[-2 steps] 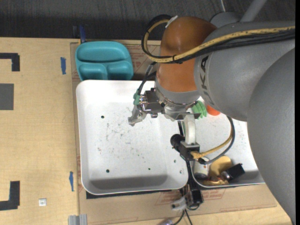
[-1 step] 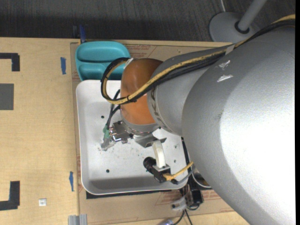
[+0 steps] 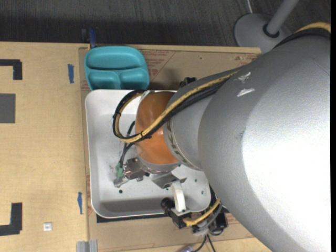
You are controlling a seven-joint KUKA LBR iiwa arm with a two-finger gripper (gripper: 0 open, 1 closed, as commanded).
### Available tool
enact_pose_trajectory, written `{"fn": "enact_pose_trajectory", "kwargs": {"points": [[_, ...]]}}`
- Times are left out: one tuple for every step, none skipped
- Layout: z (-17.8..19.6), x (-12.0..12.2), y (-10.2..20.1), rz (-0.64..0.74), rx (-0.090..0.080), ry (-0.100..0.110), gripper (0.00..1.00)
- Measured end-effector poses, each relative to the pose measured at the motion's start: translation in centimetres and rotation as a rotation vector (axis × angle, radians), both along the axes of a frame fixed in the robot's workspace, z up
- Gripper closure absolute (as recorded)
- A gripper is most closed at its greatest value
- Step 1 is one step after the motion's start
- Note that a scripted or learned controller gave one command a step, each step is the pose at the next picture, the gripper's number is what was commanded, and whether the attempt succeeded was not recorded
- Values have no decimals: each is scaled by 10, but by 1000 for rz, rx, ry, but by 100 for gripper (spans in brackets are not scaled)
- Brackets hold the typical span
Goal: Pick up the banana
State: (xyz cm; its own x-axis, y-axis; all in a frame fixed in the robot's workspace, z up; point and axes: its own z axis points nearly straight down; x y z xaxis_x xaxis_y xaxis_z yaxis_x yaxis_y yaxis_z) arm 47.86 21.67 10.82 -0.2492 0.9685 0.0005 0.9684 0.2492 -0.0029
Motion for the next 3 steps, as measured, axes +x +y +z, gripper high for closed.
{"fn": "enact_pose_trajectory", "kwargs": {"points": [[82, 25, -3, -230, 0, -3, 0], [276, 1, -112, -128, 0, -5, 0], [136, 14, -48, 26, 1, -3, 0]]}}
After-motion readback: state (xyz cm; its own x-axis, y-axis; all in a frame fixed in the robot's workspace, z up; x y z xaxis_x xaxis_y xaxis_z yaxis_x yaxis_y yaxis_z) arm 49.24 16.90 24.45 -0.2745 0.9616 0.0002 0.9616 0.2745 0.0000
